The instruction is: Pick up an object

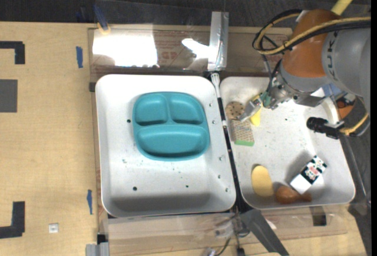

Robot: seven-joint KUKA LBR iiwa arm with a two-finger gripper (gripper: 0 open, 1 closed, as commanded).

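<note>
I reach in from the right over the right bin [344, 187], my orange-banded wrist bent down toward its upper left part. My end effector [254, 109] hangs low there, just beside the divider between the two bins. Whether it is apart or together I cannot tell from this slant.

Right at its tip lie the nearest things. A round brown perforated disc [235, 110] sits against the left wall of the right bin, touching or nearly touching the tip. A small yellow piece [255, 119] shows just under the tip. Below these lies a flat speckled sponge with a green edge [242, 133], close along the same wall. I cannot tell that any of them is between my fingers.

Well apart, toward the near edge of the bin, lie a yellow oval object [261, 180], a reddish-brown rounded object [287, 193] just beside it, and a small black-and-white box [310, 173] tilted above that. A black cylindrical part [321, 126] hangs off my arm over the right side of the bin.

The left bin [112, 149] holds a teal divided plate [171, 125] with three compartments, lying flat in its middle. Behind both bins stands a clear plastic sheet [153, 43] with a silver taped edge. The surface [44, 131] to the left is tan, with black corner marks and blue tape bits.
</note>
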